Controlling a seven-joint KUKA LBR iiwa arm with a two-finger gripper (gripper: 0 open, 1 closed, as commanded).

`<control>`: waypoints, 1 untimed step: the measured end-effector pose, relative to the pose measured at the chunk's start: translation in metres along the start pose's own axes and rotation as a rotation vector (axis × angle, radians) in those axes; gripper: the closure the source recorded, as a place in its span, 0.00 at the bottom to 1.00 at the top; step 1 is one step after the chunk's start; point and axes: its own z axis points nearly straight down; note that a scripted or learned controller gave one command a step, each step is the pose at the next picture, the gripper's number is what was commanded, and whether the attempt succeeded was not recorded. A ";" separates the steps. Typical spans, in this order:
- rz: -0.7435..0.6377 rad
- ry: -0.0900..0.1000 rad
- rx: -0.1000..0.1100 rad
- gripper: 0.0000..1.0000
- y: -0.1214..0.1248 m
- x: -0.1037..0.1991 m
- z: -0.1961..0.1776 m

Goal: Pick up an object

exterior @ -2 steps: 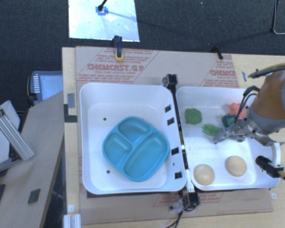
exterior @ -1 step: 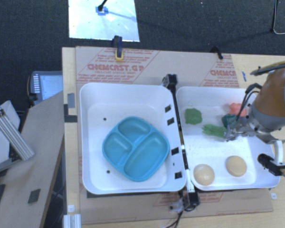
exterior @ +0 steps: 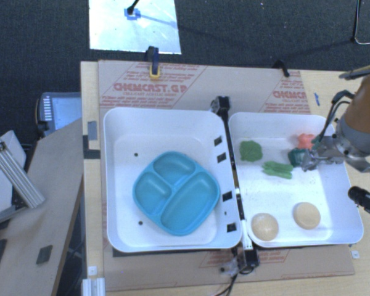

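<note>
My gripper (exterior: 308,160) reaches in from the right and sits low in the right bin (exterior: 340,190), near its far right side. A small teal object (exterior: 295,156) lies right at the gripper's tip, touching or nearly touching it. An orange piece (exterior: 304,140) rests just beyond it, by the bin's far wall. A long green pod (exterior: 277,169) lies a little left of the gripper. A round green lump (exterior: 251,151) sits further left. Two beige round pieces (exterior: 264,226) (exterior: 306,215) lie near the bin's front edge.
The left bin (exterior: 120,165) holds a blue divided plate (exterior: 176,192). A black divider with clips (exterior: 229,165) runs between the bins. The arm's grey body with its orange band (exterior: 365,119) hangs over the right bin's right rim.
</note>
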 end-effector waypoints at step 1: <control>0.000 -0.001 0.000 1.00 -0.003 -0.004 -0.062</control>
